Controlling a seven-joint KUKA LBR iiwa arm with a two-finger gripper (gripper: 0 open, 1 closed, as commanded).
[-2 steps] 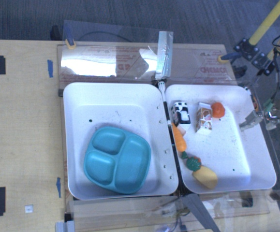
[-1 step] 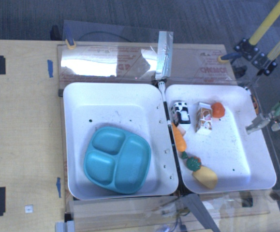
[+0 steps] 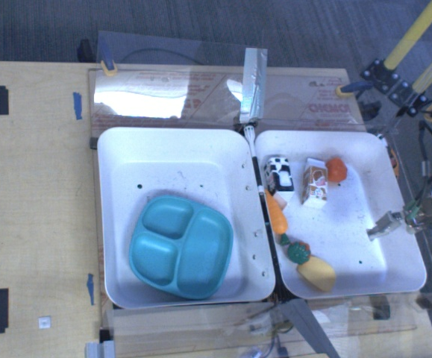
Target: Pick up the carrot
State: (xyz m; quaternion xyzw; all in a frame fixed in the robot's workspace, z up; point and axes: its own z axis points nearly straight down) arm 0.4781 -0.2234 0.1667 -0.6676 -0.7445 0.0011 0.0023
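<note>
Carrot [image 3: 277, 216]: lying against left wall of right bin [image 3: 365, 271], green toy [image 3: 299, 253] touching its lower end. End effector [image 3: 386, 224]: near right rim, grip state indeterminate. Risk: wall blocks finger, neighbour snagged instead.

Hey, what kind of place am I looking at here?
Probably a robot test bench in a lab: two white bins, the left bin with a blue divided plate, the right bin with toy food like a carrot, and clamps around.
</note>
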